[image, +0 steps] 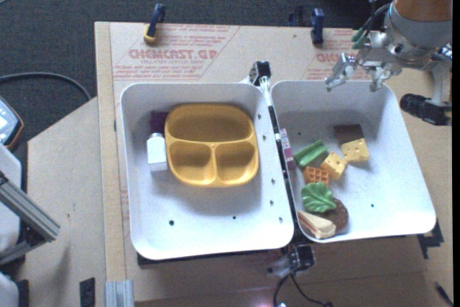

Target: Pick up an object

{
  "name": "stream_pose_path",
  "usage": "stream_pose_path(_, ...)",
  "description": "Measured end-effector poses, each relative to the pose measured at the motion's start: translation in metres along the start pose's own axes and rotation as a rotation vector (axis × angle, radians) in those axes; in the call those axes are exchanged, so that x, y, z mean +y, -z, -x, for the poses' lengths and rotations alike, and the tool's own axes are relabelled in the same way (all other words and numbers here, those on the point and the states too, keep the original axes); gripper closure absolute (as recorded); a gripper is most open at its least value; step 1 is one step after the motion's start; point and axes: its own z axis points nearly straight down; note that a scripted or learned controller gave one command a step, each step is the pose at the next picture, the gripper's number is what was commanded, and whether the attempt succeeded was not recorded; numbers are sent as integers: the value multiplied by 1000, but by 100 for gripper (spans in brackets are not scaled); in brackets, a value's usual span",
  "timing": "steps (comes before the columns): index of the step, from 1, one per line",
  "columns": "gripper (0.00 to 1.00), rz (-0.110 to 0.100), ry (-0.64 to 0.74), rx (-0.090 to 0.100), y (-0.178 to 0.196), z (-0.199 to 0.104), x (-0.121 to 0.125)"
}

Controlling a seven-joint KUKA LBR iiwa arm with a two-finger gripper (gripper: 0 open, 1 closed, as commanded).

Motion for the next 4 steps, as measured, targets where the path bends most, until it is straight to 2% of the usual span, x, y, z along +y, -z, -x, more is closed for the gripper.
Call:
stream_pose_path(1, 0, -7, -1, 1, -61, 3, 6)
stream_pose_path(2, 0, -6, -1, 1, -105, -3, 4)
stream_pose_path(3, 0, -6, -1, 1, -165, 5, 4)
stream_pose_path(4, 0, -4, 0, 0, -185, 4, 4)
